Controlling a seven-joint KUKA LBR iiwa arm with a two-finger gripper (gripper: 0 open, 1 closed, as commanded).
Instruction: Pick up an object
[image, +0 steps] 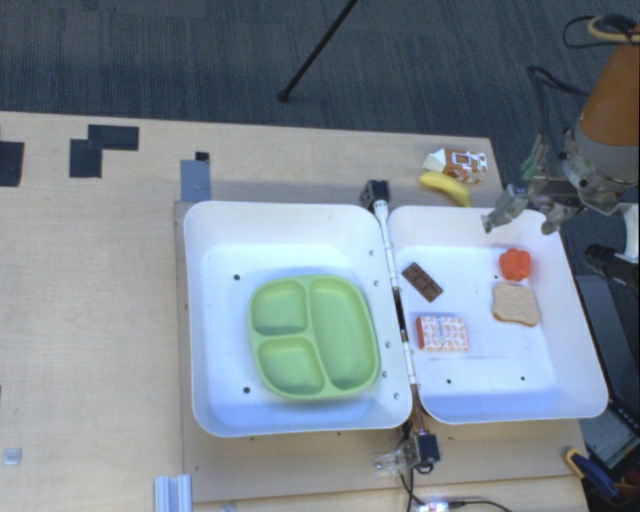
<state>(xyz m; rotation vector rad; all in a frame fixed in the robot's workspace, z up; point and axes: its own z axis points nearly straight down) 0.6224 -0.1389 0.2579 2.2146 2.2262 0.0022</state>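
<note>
Wooden worktop (90, 300) carries two white bins; right bin (575, 330) holds orange piece (515, 264), bread slice (516, 304), chocolate bar (421, 282). Pincer (523, 214) hangs spread over its far rim, pinching nothing.

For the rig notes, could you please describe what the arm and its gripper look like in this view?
The arm shows an orange band above a pale grey wrist section. Below it sits the gripper, a compact grey metal assembly ending in two thin, dark grey fingers. Dark cables run along the wrist.
</note>
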